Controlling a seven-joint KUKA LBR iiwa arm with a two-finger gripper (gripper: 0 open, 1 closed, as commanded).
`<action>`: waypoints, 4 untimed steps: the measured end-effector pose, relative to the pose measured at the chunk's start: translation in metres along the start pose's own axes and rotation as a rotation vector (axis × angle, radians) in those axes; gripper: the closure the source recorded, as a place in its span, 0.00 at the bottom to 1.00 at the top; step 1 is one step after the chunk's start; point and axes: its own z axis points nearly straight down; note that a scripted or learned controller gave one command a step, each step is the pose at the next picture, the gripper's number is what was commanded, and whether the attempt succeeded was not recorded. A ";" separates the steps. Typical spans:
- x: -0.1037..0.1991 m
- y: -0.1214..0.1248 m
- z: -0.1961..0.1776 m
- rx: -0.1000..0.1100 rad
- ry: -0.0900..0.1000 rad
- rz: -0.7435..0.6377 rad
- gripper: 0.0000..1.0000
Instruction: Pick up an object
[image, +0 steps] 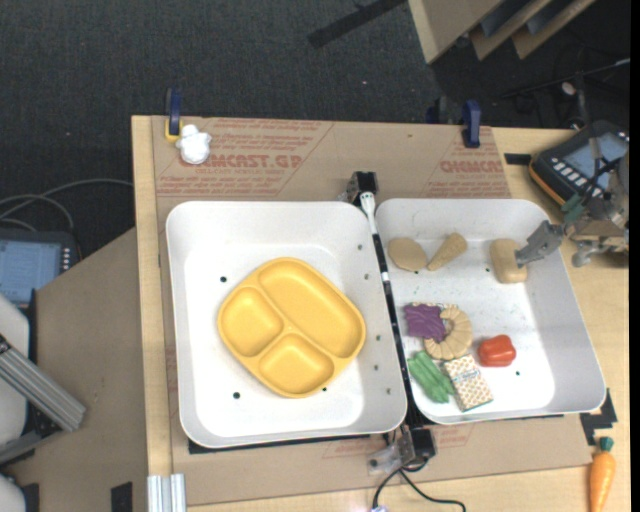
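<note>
Two shallow white bins sit side by side: the left bin (190, 330) and the right bin (570, 340). The left one holds one yellow divided plate (290, 325) with three compartments. The right one holds eight small items: three tan pieces (406, 254) (447, 250) (507, 261), one purple piece (424, 320), one round tan ring-shaped piece (453, 333), one red piece (496, 350), one green piece (428, 376) and one small speckled packet (468, 384). Outside the bins lie one white object (193, 146) and one orange carrot-like toy (600, 480). Two blue clamps (174, 104) (470, 122) grip the board's far edge.
</note>
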 end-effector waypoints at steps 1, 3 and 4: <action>-0.022 -0.041 0.140 -0.002 0.002 -0.003 0.00; 0.001 0.101 0.156 0.044 -0.002 -0.007 0.00; 0.022 0.109 0.152 0.003 0.002 -0.002 0.00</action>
